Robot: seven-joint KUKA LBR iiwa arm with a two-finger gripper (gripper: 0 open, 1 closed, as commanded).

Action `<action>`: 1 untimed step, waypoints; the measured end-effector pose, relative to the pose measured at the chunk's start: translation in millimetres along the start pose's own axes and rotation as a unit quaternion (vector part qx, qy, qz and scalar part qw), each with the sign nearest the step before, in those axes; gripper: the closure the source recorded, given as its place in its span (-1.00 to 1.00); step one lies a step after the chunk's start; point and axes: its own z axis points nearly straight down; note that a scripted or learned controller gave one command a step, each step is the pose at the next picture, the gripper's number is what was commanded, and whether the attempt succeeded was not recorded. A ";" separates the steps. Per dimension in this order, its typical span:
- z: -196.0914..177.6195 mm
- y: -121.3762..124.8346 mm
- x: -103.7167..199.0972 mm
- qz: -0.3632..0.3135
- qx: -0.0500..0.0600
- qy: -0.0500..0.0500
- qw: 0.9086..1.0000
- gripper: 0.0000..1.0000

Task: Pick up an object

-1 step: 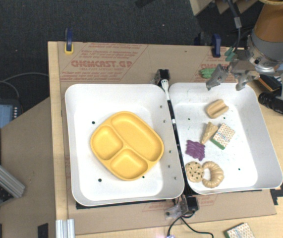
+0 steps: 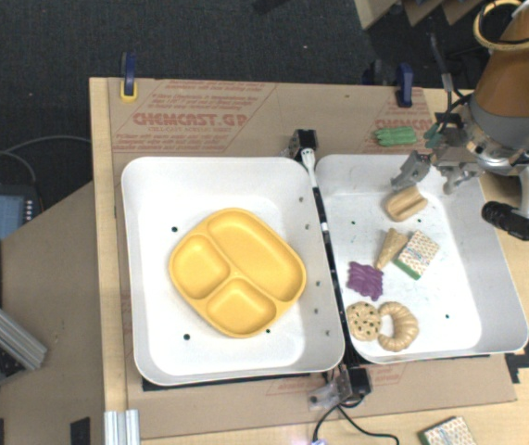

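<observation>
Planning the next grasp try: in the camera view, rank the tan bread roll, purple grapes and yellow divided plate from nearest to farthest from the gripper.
From the gripper:
1. Tan bread roll, just below it, right bin.
2. Purple grapes, lower in the right bin.
3. Yellow divided plate, left bin.

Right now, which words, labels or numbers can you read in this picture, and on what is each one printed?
"CHEMCAST GP": red print on the brown board, behind the left bin.
A second red print on the board, behind the right bin: partly hidden by a green item, too blurred to read.
Small red lines above and below the print: too small to read.
</observation>
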 end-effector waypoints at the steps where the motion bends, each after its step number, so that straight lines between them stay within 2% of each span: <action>1: 106.0 29.2 -15.8 -0.003 -0.008 -0.002 1.000 -1.00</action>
